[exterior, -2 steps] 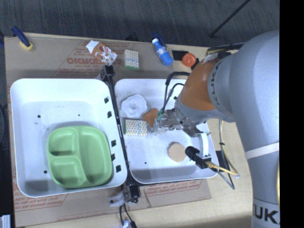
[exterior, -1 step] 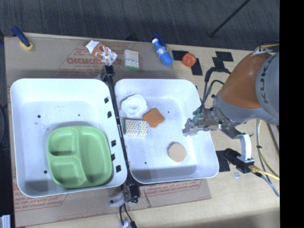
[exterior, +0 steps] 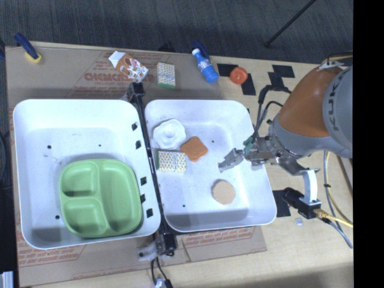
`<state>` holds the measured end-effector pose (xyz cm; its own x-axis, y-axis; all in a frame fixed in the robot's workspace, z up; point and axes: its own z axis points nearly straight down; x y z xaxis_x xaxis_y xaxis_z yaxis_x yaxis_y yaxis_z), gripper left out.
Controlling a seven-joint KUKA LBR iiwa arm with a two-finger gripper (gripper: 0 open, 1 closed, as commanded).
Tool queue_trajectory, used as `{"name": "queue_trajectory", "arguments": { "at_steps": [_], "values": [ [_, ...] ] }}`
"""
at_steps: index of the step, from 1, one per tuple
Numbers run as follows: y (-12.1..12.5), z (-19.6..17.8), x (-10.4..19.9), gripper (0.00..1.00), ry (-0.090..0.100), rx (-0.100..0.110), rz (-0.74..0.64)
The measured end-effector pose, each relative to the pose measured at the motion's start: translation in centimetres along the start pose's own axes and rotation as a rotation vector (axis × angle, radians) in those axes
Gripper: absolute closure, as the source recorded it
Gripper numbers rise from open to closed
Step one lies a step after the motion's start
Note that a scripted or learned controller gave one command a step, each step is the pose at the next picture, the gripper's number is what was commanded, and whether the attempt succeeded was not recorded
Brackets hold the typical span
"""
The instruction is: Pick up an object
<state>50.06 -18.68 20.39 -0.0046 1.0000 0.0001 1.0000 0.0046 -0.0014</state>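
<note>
The gripper (exterior: 230, 159) hangs over the right bin (exterior: 255, 206) above a tan disc (exterior: 224, 192); whether its grip is clenched or released cannot be told

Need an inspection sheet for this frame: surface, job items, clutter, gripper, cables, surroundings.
Surface: bench with cardboard under two white bins; left bin, right bin.
Job's things: right bin holds a white round piece, orange piece, patterned packet and tan disc, all lying apart from the gripper.
Clutter: green divided tray in left bin; behind the bins a snack bag, small box, blue bottle, orange cap.
Grippers: gripper low over right bin's right side, nothing between its fingers.
Cables: yellow cable at right; black wires at front.
Surroundings: dark floor beyond bench.
</note>
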Motion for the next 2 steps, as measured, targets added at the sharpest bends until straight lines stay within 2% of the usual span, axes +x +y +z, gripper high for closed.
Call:
{"name": "queue_trajectory", "arguments": {
  "at_steps": [1, 2],
  "values": [
    [-2.4, 11.3, 0.4, 0.0, 0.001, 0.002, -0.002],
    [-2.4, 10.3, 0.4, 1.0, 0.001, 0.003, -0.008]
  ]
}}
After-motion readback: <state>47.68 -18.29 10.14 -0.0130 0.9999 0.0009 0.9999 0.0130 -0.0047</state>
